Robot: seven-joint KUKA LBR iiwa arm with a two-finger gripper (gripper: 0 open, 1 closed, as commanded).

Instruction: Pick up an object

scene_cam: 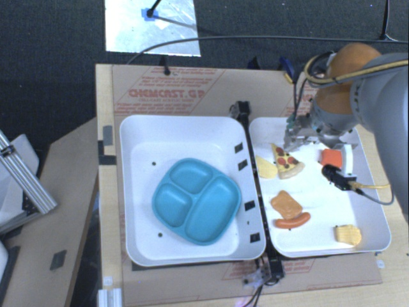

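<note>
My gripper [294,138] hangs low over the back of the right bin [377,226], just above the tip of a toy pizza slice [287,161]. Nothing shows held in it. A pale yellow piece [266,167] lies left of the pizza slice. Nearer the front lie an orange-brown chunk [286,204] and a red sausage [293,221]. A yellow wedge [347,235] rests in the bin's front right corner. An orange-red block [331,157] sits to the right of the pizza, under the wrist.
The left bin [137,171] holds a blue divided plate [196,200]. A black divider [250,184] runs between the two bins. The grey arm [377,101] comes in from the right over the right bin's far side.
</note>
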